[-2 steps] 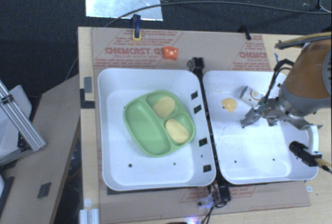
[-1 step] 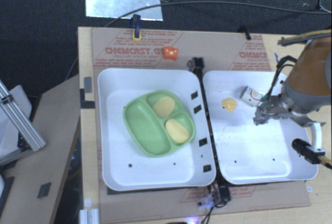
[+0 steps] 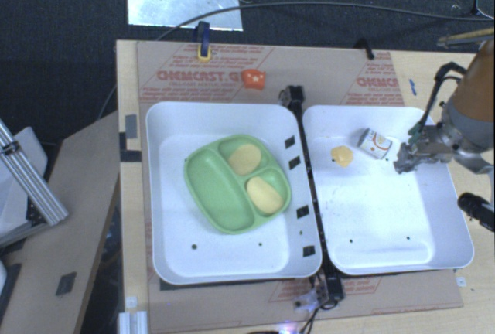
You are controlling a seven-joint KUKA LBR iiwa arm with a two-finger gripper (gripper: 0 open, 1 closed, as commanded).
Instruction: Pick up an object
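In the right bin (image 3: 433,247) a small yellow piece (image 3: 341,156) lies near the upper left, and a small white box with orange print (image 3: 375,144) lies just right of it. My gripper (image 3: 406,161) hangs over the right bin's upper right part, a short way right of the white box and apart from it. Nothing shows between its tips. The left bin (image 3: 178,247) holds a green divided plate (image 3: 232,184) with two yellow food pieces (image 3: 246,158) (image 3: 264,195) in its right compartments.
An orange object (image 3: 253,78) lies on the cardboard behind the bins. A blue and yellow clamp (image 3: 203,42) grips the board's back edge. Black clips (image 3: 300,187) line the seam between the bins. A metal frame (image 3: 27,178) stands at the far left.
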